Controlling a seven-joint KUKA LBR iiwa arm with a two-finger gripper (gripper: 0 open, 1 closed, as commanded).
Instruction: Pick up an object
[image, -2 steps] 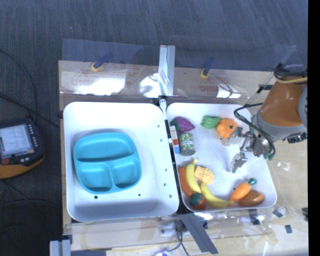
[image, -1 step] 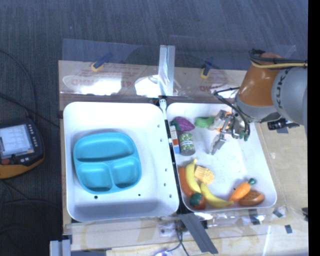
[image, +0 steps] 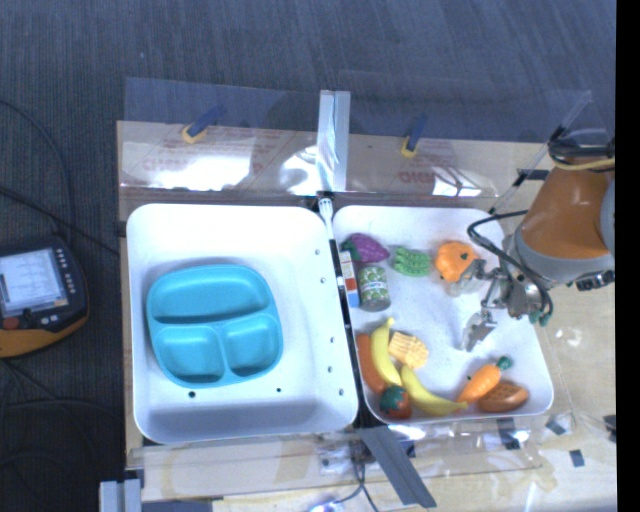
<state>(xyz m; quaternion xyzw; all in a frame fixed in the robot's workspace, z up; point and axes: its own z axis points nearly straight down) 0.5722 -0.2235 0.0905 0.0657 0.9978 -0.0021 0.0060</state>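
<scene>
Tabletop (image: 585, 400) with two white bins | right bin (image: 545, 375): banana (image: 415, 385) at 6 o'clock, carrot (image: 483, 380) at 5, orange toy (image: 455, 260) at 1 | claw (image: 483, 325) at 3 o'clock, open, holding nothing | left bin (image: 240, 225): blue tray (image: 212, 322)

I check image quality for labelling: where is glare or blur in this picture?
Camera view: strong glare on the clear plastic wall behind the left bin; the gripper looks small and soft; the banana and blue tray stay sharp.
</scene>
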